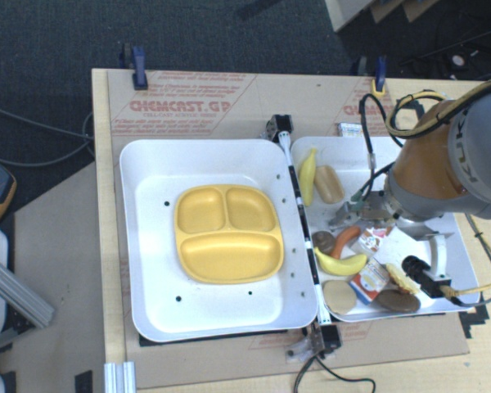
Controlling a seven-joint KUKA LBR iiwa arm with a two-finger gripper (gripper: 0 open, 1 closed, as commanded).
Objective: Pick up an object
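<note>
The right bin holds a pile of toy food. A yellow banana stands along its left wall, next to a tan bread roll. Lower down lie a red-brown sausage, a second banana, a round tan cookie, a red-and-white packet and a dark brown piece. My gripper is low in this bin, just above the sausage and below the roll, with the arm's orange band behind it. Nothing is seen held.
The left bin carries a yellow divided plate at its middle. A black clip sits at the top of the rim between the bins. Cables loop over the right bin's far edge. Blue clamps hold the cardboard.
</note>
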